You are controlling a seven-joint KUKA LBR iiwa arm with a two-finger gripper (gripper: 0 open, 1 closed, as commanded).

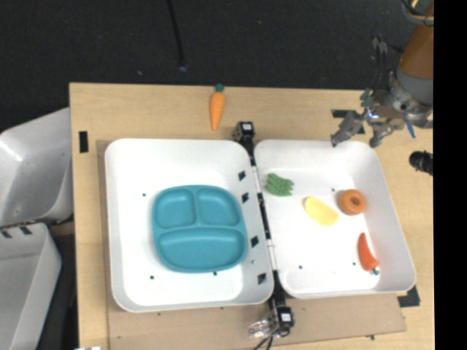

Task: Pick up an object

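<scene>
A pale wooden desk [87, 108] on dark floor bears two white bins. The left bin [124, 268] holds a teal divided plate [198, 227]; a toy carrot [217, 108] lies outside at its 12 o'clock. The right bin [328, 268] holds green leaf [279, 184], yellow lemon [319, 211], orange doughnut [353, 202] and red pepper [366, 252]. The gripper [361, 133], fingers spread and pinching nothing, hovers at that bin's 1 o'clock rim

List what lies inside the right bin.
The right bin holds four loose things: a green leafy piece, a yellow lemon-like piece, an orange ring and a red-orange piece near its right wall. None covers another; anything beneath them is hidden.
</scene>
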